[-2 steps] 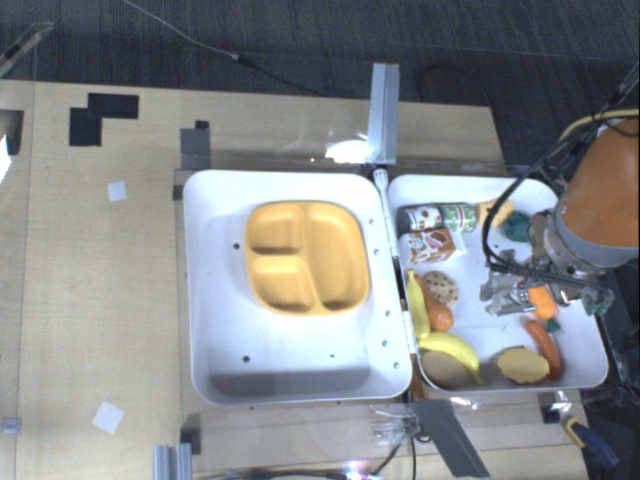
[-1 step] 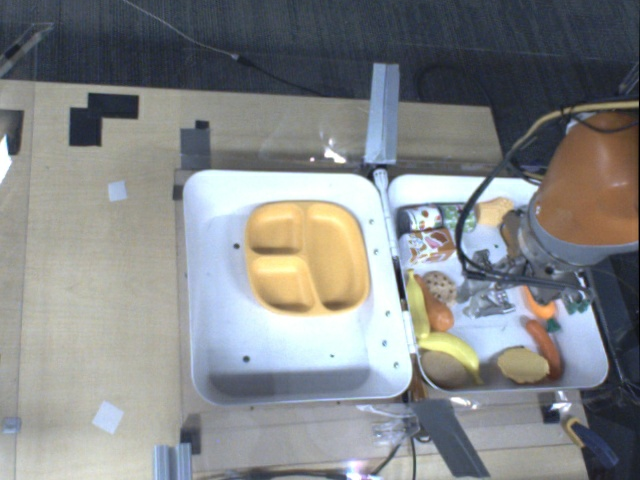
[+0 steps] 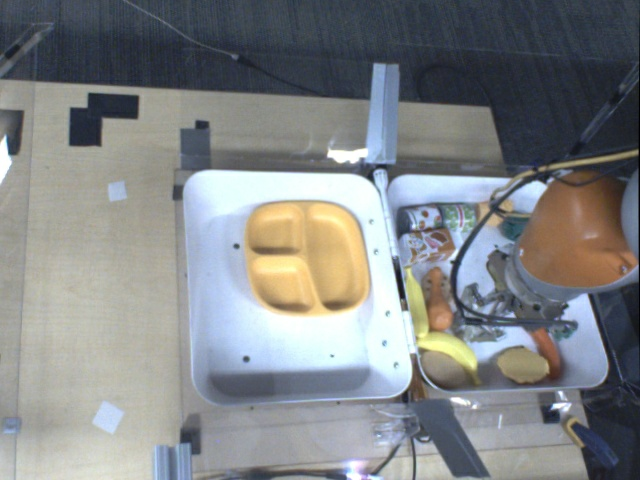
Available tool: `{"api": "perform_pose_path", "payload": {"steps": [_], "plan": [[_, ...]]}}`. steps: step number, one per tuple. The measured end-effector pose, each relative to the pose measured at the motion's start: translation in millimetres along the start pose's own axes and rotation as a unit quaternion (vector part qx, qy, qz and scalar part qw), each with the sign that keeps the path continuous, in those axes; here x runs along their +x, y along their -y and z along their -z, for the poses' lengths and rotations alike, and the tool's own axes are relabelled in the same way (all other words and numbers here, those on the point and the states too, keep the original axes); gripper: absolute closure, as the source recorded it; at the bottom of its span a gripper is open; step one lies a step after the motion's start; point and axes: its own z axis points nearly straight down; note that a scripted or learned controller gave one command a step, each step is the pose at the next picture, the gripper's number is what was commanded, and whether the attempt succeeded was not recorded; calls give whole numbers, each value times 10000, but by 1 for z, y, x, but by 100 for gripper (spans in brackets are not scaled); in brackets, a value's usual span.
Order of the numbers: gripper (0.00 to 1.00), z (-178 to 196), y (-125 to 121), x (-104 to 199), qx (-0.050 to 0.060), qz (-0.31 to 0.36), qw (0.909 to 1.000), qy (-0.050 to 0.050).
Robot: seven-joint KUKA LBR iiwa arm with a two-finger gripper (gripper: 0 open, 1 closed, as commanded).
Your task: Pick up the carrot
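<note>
The carrot point(image 3: 437, 300), a short orange-brown piece, lies lengthwise in the right bin point(image 3: 597, 363) near its left wall, just above a banana point(image 3: 445, 346). My gripper point(image 3: 512, 311) hangs low over the middle of that bin, to the right of the carrot and apart from it. The arm's orange band point(image 3: 578, 230) and grey wrist cover the gripper's tip from above. A second red-orange piece point(image 3: 546, 348) pokes out from under the wrist at the lower right.
A yellow divided plate point(image 3: 303, 256) sits in the left bin point(image 3: 215, 368). The right bin also holds printed packets point(image 3: 435, 230) at the top and two tan potato-like lumps point(image 3: 523, 365) along the front. Cables loop around the wrist.
</note>
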Motion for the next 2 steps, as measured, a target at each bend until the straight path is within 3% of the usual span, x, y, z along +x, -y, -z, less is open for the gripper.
{"api": "perform_pose_path", "payload": {"steps": [1, 2], "plan": [[100, -1, 83, 38, 2, 2133, 9770, -30], [100, 52, 43, 29, -41, 1236, 9923, -42]]}}
